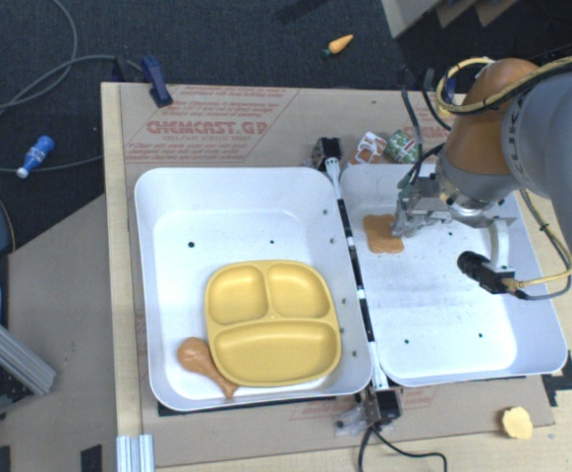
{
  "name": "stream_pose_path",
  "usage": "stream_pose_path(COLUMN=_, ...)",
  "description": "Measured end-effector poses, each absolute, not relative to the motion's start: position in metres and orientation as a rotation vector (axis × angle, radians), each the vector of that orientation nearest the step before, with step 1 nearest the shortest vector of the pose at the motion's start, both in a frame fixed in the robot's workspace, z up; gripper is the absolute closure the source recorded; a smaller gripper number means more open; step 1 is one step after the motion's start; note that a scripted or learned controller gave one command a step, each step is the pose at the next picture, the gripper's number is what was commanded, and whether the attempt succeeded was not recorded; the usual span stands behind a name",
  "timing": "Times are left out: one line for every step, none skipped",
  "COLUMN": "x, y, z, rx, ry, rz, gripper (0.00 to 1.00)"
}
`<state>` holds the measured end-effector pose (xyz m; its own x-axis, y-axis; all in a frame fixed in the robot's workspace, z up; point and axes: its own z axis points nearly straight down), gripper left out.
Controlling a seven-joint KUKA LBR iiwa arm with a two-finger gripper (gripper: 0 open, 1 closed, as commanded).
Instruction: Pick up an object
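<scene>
The left bin (158,214) carries a yellow tray (271,323) with a tan drumstick (203,360) just beside its lower-left corner; both lie well apart from the arm. In the right bin (443,332), close to the divider, lies a flat tan piece (382,235), and the end effector (404,226) is down at that piece's right edge, apparently touching it. This looks like the grasp step on the tan piece. Whether the end effector is open or closed cannot be told from this view. The next move likely calls for a firm pinch, then a straight lift; a thin, flat thing may slip out. The bin wall near the piece leaves little room. Wrappers (389,146) sit beyond the bin's far edge, and a yellow lump (516,422) lies on the counter (217,116).
</scene>
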<state>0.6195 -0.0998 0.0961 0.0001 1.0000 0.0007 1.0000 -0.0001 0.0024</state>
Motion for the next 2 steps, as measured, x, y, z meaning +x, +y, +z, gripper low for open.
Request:
stream_pose_path(x=0.5643, y=-0.1104, z=0.0836, rx=2.229, ry=2.223, rz=-0.006, gripper=1.0)
stream_pose_path(x=0.5672, y=-0.1098, z=0.0844, rx=2.223, ry=2.222, rz=-0.001, gripper=0.0)
